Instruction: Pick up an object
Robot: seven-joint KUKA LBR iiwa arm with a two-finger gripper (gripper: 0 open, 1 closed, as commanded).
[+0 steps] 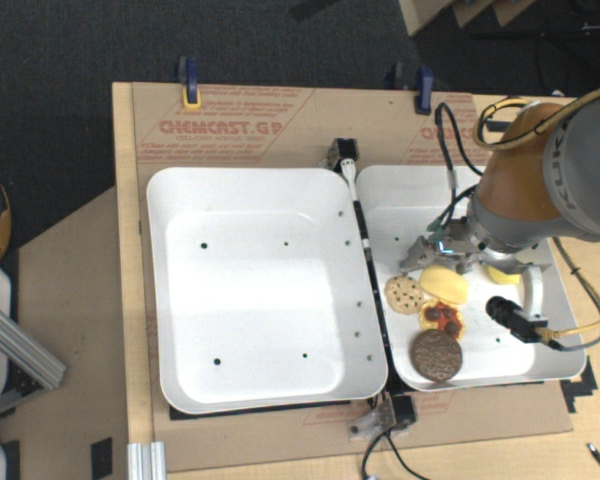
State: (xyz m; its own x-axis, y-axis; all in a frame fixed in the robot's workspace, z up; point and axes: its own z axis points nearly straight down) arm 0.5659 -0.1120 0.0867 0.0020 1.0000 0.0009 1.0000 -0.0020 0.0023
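Overhead view of the counter [280,113] with two white bins side by side. The arm [520,183] reaches in from the right and sets the tool [442,253] low over the right bin [400,208]; its own body hides its tip, so whether it is open or closed, or has hold of anything, cannot be told. The candidate things lie clustered in the near half of that bin: a yellow piece [444,286] just below the tool, a chip cookie [404,294] touching it on the left, a small red piece [442,317] beneath, and a brown disc [436,355] nearest the front rim; a second yellow piece [502,274] lies partly under the wrist. The left bin [250,288] is not involved. The step in hand appears to be the descent onto the yellow piece; it is best done by centring over that piece alone, keeping clear of the cookie beside it, and closing only once low enough to span it; a flat neighbour caught at the edge would likely slip.
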